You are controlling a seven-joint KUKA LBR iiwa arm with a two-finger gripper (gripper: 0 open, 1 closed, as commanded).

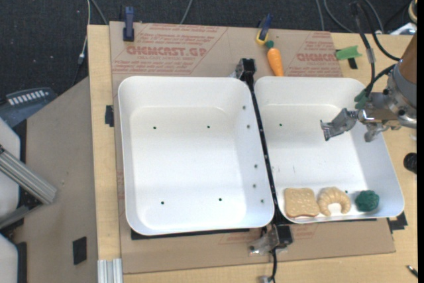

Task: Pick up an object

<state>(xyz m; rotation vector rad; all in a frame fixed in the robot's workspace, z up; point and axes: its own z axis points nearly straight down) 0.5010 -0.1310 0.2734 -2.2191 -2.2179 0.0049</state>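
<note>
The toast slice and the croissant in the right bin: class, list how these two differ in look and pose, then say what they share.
The toast slice is squarish and flat with a tan, darker-edged face; the croissant is a curved, lumpy crescent. The toast slice is darker, the croissant paler and cream-toned. The toast slice lies nearer the bin divider, the croissant between it and the green ball. Both lie along the near edge of the right bin, side by side.
</note>
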